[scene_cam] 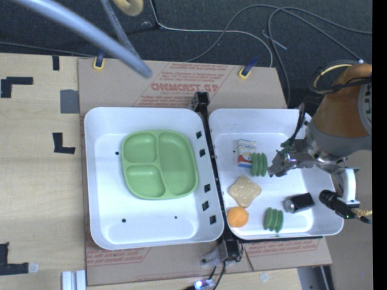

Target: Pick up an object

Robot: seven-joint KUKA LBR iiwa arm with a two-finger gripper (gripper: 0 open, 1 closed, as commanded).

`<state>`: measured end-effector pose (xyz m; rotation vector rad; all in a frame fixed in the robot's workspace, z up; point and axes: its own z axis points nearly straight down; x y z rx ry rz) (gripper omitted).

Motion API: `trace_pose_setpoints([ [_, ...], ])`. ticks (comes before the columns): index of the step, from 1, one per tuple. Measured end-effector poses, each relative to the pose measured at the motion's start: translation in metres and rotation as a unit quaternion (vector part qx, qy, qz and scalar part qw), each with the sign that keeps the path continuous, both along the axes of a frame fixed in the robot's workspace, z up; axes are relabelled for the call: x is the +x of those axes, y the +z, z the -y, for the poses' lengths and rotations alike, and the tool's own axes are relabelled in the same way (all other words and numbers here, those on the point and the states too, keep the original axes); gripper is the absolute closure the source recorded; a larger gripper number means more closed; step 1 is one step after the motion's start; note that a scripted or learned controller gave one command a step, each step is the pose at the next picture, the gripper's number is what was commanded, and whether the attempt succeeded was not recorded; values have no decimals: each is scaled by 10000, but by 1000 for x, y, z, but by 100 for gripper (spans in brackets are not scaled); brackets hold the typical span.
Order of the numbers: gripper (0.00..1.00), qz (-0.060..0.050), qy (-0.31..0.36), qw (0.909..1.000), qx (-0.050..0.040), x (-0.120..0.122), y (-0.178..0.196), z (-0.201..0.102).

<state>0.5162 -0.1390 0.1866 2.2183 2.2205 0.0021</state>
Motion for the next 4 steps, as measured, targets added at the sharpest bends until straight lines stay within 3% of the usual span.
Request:
trace_pose_setpoints([
  [1, 100, -8, 0, 10000, 3, 1, 31, 0],
  [4, 100, -20, 26, 10000, 9, -11, 49, -154],
])
